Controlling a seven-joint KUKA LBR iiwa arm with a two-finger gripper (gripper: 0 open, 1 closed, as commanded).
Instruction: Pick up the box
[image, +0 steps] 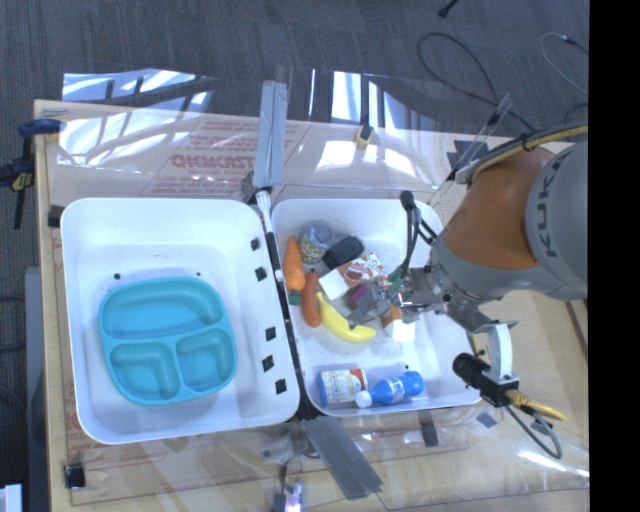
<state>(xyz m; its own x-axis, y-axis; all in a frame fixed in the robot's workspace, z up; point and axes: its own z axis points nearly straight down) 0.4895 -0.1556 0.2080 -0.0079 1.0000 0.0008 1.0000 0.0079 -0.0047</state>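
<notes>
Nearest the lens, a small bottle (378, 387) with a blue cap lies below the gripper (392, 300). Just left of the gripper, touching the clutter, sits the box (360, 272) in the right bin (440, 385); whether the jaws are spread or closed cannot be told. Banana (345, 325) and carrot (293, 264) lie further left, a blue tray (165, 340) far left.

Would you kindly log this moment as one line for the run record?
arm: reaching into right bin | claw: low over item pile | box: in pile, grasp unconfirmed | left bin: blue tray
</notes>
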